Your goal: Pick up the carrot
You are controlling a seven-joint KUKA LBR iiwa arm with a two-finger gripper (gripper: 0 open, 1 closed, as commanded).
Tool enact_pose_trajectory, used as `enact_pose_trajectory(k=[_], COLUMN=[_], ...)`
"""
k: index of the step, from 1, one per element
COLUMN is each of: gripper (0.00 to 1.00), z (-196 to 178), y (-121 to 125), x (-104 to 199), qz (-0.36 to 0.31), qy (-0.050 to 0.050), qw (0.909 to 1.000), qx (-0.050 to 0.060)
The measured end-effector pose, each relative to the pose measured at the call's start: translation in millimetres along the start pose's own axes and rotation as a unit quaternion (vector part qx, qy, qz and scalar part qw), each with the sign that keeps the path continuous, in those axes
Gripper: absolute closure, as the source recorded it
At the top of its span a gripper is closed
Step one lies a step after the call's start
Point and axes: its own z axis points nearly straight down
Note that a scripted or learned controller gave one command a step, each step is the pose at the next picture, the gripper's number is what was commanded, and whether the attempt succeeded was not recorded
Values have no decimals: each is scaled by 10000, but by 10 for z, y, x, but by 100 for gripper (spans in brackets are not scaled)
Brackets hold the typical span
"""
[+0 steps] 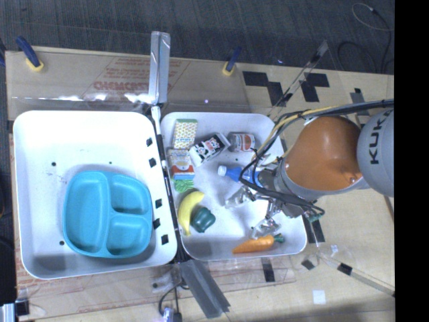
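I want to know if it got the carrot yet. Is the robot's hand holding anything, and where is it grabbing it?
It cannot be told. The hand is right above the carrot, near its leafy right end, but no grip is clear.

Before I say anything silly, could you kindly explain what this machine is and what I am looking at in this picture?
This is one camera above a bench, looking down at a slant. The grey machine with the orange band is a robot arm reaching in from the right. Its hand hangs low in the right white bin, just above the carrot, which lies on the bin floor near the front wall; nothing shows between its fingers. That bin also holds a banana, a green toy, a small can and several small food packets. The left white bin holds a blue divided plate.
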Motion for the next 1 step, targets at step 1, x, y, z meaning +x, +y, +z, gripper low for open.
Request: enact_pose_trajectory(k=[1], gripper=[0], z=[-3], y=[-33], x=[13], qz=[228], qy=[8], qw=[9997], qx=[11])
